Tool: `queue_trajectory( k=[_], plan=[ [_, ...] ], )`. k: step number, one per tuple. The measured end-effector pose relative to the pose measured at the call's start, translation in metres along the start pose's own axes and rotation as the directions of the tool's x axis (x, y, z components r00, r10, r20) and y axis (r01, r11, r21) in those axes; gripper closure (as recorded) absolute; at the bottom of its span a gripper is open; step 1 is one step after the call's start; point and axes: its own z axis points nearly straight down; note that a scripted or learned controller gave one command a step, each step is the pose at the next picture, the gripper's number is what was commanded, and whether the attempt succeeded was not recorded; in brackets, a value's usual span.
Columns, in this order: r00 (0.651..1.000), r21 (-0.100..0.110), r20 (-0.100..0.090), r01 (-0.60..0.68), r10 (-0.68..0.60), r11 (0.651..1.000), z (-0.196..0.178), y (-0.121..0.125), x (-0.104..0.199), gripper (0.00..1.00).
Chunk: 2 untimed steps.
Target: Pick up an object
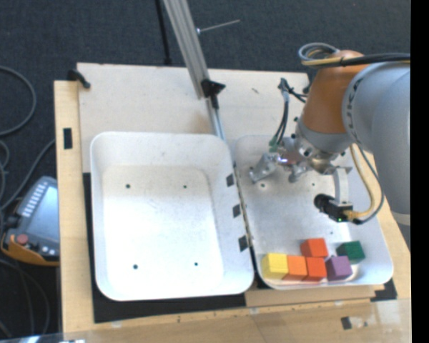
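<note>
1. Coloured blocks lay bunched in the near corner of the right bin point(272, 206): a yellow block point(276, 264) beside an orange block point(297, 266), a second orange block point(315, 247) just behind, a purple block point(338, 267) at the end of the row, and a green block point(352, 249) a little apart from the rest.
2. Any of these would serve as the object to pick up; none was lifted, and all rested on the bin floor.
3. The claw point(277, 166) hung over the far part of the right bin, well apart from the blocks, with bare bin floor beneath it.
4. Its fingers stood spread apart, with nothing between them.
5. The left bin point(107, 163) sat alongside on the counter point(129, 91), and played no part in this step.
6. By my judgement the step in hand was the approach: the claw would need to travel toward the near corner and centre itself over one block before descending.
7. The green block looked the easiest target, since it had free space around it for the fingers to slip down on either side.
8. The tightly packed blocks seemed riskier; a finger could land on a neighbour or shove the row against the bin wall.
9. A good grasp would call for fingers aligned with two flat opposite faces, a straight descent, and closing only once both faces were flanked.
</note>
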Motion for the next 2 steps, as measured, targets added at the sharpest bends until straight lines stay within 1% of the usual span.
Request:
queue_trajectory(
  k=[1,2],
  plan=[
    [1.0,-0.012,0.003,-0.001,0.002,1.0,0.043,0.05,-0.048,0.0],
    [1.0,-0.01,0.0,0.005,-0.005,1.0,-0.005,0.006,0.01,0.0]
  ],
)
